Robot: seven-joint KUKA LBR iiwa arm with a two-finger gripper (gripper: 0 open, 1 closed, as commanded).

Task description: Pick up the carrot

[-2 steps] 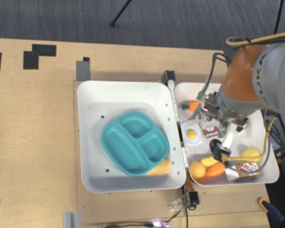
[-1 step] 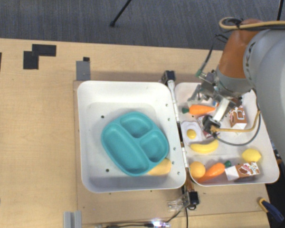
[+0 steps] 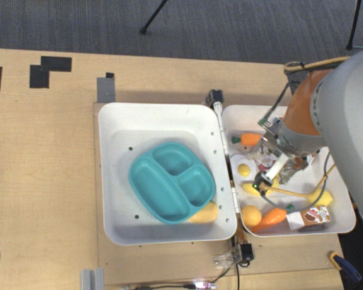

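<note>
1. Camera view, layout: I see two shallow white bins side by side on the bench (image 3: 42, 180), the left bin (image 3: 121, 162) and the right bin (image 3: 245, 118)
2. Camera view, arm: the grey arm (image 3: 351, 113) reaches in from the right, and its orange band (image 3: 299, 110) sits above the far half of the right bin
3. Camera view, tool: the gripper (image 3: 271, 157) is low over the middle of the right bin. I cannot tell how far it is open, nor whether it has hold of anything
4. Camera view, task item: the carrot (image 3: 272, 217) lies along the near wall of the right bin, orange, with its green end toward the right. It is apart from the gripper
5. Camera view, neighbours: a yellow ball (image 3: 251, 215) touches the carrot's left end, and a white and red carton (image 3: 314, 216) lies just beside its green end
6. Camera view, other contents: an orange piece (image 3: 251, 139) lies near the far left corner of the right bin, and a small yellow ball (image 3: 245, 169) lies near that bin's left wall
7. Camera view, left bin: a teal divided plate (image 3: 169, 183) rests in the middle, tilted, and a yellow piece (image 3: 204, 213) shows from under its near right edge
</note>
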